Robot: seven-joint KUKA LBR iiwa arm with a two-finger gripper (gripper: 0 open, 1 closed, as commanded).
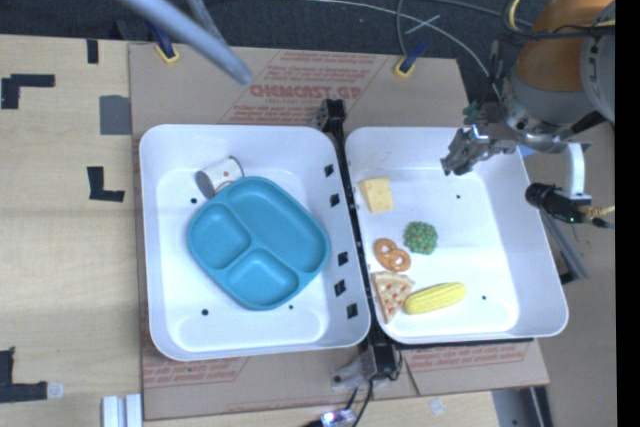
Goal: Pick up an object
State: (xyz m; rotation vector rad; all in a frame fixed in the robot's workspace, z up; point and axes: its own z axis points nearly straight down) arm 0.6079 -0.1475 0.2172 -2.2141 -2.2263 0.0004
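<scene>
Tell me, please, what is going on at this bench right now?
A robot arm is set to pick up an object. Its pincer hovers over the upper part of the right bin, holding nothing visible. The toy foods lie lower left in that bin: cheese, broccoli, pretzel, a pizza slice and corn. The left bin holds a blue tray and a small cup. Nothing has been lifted yet.

The right bin (500, 245) lies bare from its centre toward 3 o'clock. Cheese (376, 195), broccoli (421, 237), pretzel (392, 256), cracker (391, 292) and corn cob (434, 297) crowd its 7-to-9 o'clock side. In the left bin (160, 245), a blue divided plate (257, 241) covers the middle, a small cup (219, 177) just beyond at 11.
</scene>
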